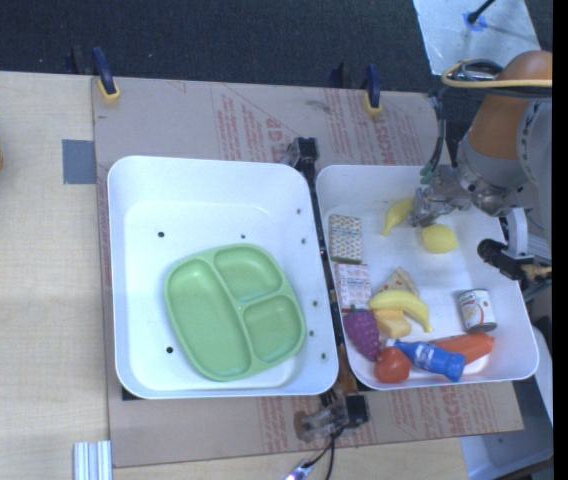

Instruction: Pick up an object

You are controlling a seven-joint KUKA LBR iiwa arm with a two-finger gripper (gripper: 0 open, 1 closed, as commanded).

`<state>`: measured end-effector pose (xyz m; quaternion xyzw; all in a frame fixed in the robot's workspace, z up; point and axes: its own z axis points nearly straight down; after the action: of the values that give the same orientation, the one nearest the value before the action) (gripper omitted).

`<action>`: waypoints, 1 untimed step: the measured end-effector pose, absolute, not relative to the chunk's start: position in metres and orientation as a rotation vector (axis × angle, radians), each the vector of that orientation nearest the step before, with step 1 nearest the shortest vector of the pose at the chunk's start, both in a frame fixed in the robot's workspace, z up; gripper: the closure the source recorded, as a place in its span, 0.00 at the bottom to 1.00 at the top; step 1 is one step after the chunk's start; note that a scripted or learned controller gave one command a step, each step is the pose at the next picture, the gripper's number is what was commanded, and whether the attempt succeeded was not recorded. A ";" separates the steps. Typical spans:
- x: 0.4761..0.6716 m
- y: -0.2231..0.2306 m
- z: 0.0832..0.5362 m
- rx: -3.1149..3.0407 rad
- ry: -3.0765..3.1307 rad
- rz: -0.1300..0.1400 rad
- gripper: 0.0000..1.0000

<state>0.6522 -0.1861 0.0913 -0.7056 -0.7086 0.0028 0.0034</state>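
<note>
Camera view: hand (434, 211) over right bin (524, 363), finger state unclear; lemon (439, 238) just beside, banana (401, 301) and can (476, 310) nearby.

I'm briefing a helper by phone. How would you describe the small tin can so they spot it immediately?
Look in the right bin, near its right wall. The tin can stands just above the orange carrot. It is the only metal cylinder there, with a white and red label.

I count two white bins: the left bin (124, 268) and the right bin (509, 363). One green divided plate (232, 311). Two bananas (402, 304) (397, 214), one lemon (439, 238), one tin can (476, 310), one carrot (464, 346), one blue bottle (432, 359), one tomato (392, 365), one bunch of purple grapes (361, 333), two small printed packets (345, 237) (353, 286).
</note>
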 end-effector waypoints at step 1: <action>0.567 -0.213 0.092 -2.215 -2.224 0.006 0.00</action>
<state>0.5666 -0.2128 0.0917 -0.7057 -0.7085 0.0019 0.0011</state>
